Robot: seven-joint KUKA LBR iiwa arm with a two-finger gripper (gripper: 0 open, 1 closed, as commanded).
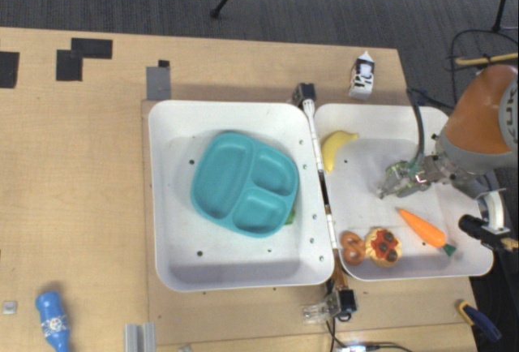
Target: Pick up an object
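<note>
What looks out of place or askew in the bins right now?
The teal divided plate sits skewed in the left bin, with something green poking out under its lower right edge. A small black-and-white bottle stands on the bench outside the right bin.

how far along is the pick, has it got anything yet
Nothing looks picked yet. The end effector is over the right bin, between the banana and the carrot, with no item seen between its fingers. The pretzel and small pizza lie at the near wall. Grasping and lifting remain.
</note>
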